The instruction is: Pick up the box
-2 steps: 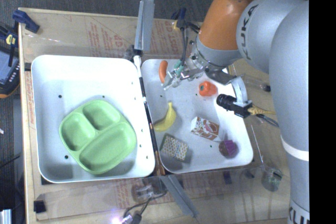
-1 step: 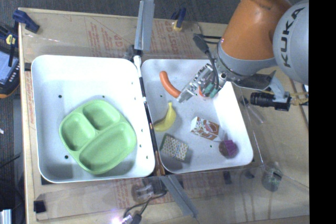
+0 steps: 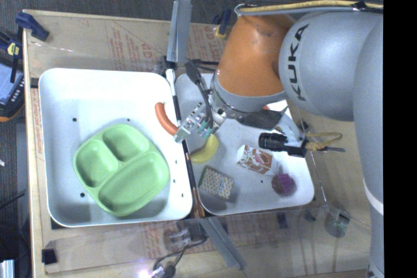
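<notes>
**A:** Where is the gripper point(image 3: 195, 122) right now?

**B:** Low over the left side of the right bin point(image 3: 254, 196), close to the wall it shares with the left bin point(image 3: 71, 94). Whether it is wide or narrow I cannot tell, because the wrist covers too much of it from above.

**A:** What is closest to it?

**B:** An orange sausage point(image 3: 164, 117) just to its left, lying across the shared wall. A yellow fruit point(image 3: 205, 150), perhaps a lemon, is just on its near side.

**A:** And the box?

**B:** I take it to be the patterned box point(image 3: 217, 183), which lies flat in the near left corner of the right bin. It is beyond the yellow fruit and apart from the gripper. A white and red carton point(image 3: 255, 159) lies to its right and could also be meant. A purple fruit point(image 3: 283, 183) is further right.

**A:** So how far along is the pick?

**B:** Early, I'd judge. Both candidates rest on the bin floor and nothing is lifted. The gripper is in the correct bin but is not over either one. It has yet to move to the near side, come down, close and lift.

**A:** Does the left bin matter?

**B:** No. It holds a green divided plate point(image 3: 122, 169), well away from the box.
</notes>
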Robot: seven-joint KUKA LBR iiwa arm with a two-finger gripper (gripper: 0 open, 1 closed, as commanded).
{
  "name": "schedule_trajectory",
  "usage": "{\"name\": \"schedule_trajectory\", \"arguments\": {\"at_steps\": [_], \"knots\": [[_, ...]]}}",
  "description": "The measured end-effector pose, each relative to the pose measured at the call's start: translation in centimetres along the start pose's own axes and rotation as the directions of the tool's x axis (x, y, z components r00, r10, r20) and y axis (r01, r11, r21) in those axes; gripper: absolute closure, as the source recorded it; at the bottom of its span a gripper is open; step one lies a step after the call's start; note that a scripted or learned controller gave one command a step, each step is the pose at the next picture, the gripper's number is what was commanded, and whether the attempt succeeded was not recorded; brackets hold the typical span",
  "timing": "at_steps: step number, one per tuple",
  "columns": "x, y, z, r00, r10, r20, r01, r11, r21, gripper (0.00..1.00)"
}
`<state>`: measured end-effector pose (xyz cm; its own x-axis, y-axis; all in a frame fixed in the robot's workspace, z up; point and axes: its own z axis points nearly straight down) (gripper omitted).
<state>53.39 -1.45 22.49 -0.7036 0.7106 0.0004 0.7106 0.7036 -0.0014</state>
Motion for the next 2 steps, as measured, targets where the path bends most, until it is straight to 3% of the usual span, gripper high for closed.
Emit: {"name": "schedule_trajectory", "arguments": {"at_steps": [1, 2], "knots": [[3.1, -4.6, 3.3, 0.928, -0.372, -0.002, 0.372, 0.928, 0.000, 1.00], [-0.3, -8.2, -1.7, 0.802, -0.598, 0.006, 0.598, 0.802, 0.000, 1.00]]}}
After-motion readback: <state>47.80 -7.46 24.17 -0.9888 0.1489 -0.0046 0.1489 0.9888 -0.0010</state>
